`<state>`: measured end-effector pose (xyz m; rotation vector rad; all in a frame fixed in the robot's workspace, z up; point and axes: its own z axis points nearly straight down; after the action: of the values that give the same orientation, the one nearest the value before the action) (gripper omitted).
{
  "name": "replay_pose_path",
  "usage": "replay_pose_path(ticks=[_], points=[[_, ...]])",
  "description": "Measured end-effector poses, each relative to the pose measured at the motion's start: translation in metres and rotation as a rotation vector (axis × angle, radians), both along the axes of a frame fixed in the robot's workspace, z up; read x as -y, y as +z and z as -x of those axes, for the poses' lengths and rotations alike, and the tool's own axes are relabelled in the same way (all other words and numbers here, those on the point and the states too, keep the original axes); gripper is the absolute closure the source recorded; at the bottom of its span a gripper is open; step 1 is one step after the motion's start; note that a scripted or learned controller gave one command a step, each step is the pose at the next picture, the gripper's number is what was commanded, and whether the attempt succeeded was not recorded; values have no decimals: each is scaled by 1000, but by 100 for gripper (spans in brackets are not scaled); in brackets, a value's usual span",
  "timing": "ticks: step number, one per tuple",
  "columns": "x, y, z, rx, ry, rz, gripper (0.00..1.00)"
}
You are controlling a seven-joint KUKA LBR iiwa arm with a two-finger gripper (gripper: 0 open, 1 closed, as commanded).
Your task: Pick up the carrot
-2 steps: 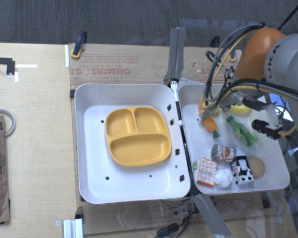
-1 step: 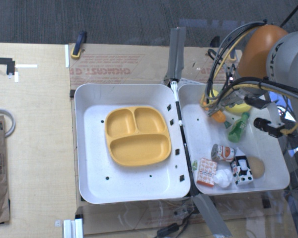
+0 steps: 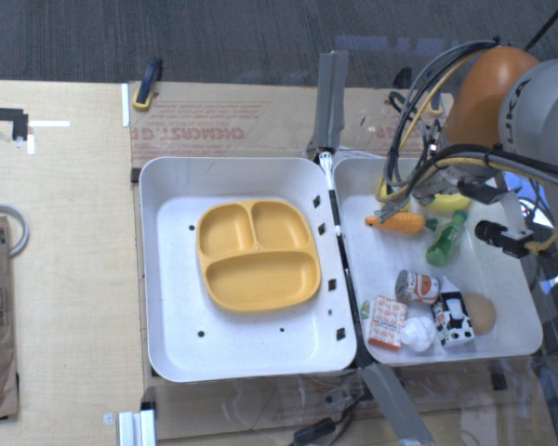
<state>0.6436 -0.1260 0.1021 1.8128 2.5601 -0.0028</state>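
The carrot (image 3: 402, 221) is seen lying in the right bin (image 3: 502, 347), near its upper left corner, just below the cable bundle (image 3: 414, 147) of the arm (image 3: 530, 91). The gripper (image 3: 439, 186) is located just above and to the right of the carrot; whether it is open or closed, or grips anything, cannot be told. A green bottle (image 3: 445, 240) lies just below it. A yellow divided plate (image 3: 258, 254) is held in the left bin (image 3: 167, 342), well apart.

Mirrored red "CHEMCOST" on cardboard (image 3: 225, 124)
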Motion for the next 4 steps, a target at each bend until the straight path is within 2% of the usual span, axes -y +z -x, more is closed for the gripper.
replay_pose_path(ticks=[1, 2, 3, 4], points=[[47, 47, 23, 0, 132, 0, 0], [20, 88, 37, -1, 309, -1, 0], [4, 60, 56, -3, 570, -2, 0], [-1, -9, 17, -1, 689, 0, 0]])
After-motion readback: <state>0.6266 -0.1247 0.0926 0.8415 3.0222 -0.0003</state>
